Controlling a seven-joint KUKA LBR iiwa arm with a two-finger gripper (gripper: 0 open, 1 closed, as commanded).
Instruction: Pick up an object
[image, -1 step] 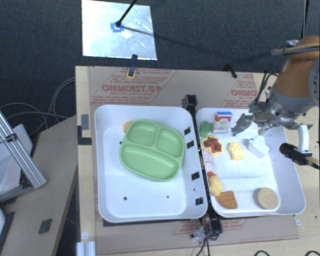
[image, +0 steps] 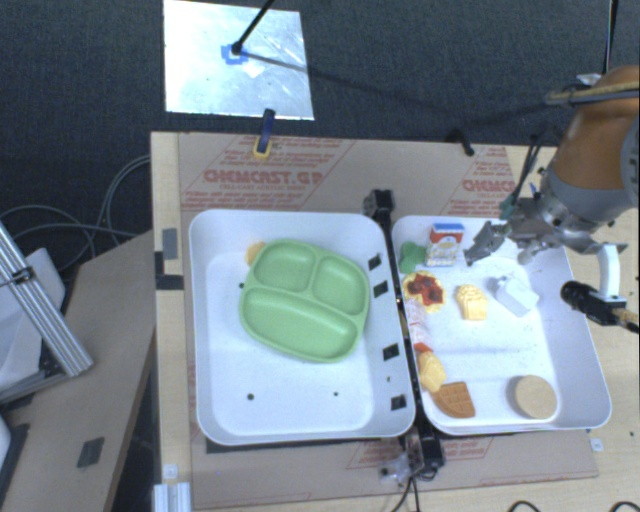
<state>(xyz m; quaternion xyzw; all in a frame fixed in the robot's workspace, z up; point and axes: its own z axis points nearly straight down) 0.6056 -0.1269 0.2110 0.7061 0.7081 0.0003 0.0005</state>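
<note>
My gripper (image: 506, 249) hangs over the far part of the right bin (image: 580, 345). Its two dark fingers (image: 484, 244) stand apart, open, with nothing between them. Just below it lies a white block (image: 515, 297), and a yellow cheese-like block (image: 471, 302) sits to that block's left. A small red, white and blue carton (image: 446, 243) stands left of the gripper, beside a green piece (image: 412, 256). A red and yellow food piece (image: 425, 290) lies near the bin's left wall.
Near the right bin's front lie a round tan cookie (image: 533, 396), a brown toast slice (image: 456, 400) and a yellow piece (image: 431, 372). The left bin (image: 225, 400) holds a green divided plate (image: 305, 298) with a small yellow item (image: 256, 252) behind it.
</note>
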